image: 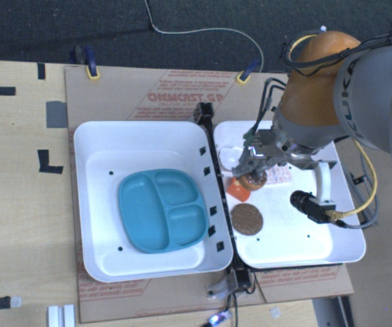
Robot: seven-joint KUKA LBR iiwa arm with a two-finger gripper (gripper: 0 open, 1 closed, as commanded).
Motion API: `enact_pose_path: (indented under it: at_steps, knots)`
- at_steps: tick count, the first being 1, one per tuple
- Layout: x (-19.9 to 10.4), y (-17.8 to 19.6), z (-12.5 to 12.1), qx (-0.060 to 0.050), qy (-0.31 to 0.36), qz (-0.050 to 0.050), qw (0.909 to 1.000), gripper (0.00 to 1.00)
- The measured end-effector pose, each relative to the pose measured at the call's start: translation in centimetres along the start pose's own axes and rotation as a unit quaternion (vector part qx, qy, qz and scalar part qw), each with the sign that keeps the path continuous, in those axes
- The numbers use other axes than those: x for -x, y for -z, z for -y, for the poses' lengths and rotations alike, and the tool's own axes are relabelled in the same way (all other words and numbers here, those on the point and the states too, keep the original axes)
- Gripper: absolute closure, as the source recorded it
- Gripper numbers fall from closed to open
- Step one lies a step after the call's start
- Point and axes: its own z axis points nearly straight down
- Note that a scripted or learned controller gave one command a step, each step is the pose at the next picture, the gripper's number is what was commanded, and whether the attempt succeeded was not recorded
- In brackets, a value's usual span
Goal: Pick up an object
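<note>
I see the end effector [254, 171] low in the right bin [346, 251], just above the orange object [238, 190]; its opening I cannot tell. Risk: it pushes the object toward the brown disc [247, 219] and misses.

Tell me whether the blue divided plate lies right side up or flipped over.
Right side up: the blue divided plate lies flat in the left bin, its three recessed compartments facing upward.

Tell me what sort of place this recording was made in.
Most likely a robot lab's picking bench. Two white bins sit side by side on a cardboard sheet clamped to the bench, black tape marks lie on the benchtop, and the arm reaches over the right bin.
</note>
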Motion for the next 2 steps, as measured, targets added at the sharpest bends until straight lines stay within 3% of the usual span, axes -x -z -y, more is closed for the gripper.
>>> enact_pose_path:
  at_steps: [2]
  knots:
    - [-11.0,-1.2,-2.2,0.001,0.001,0.000,1.0000,1.00]
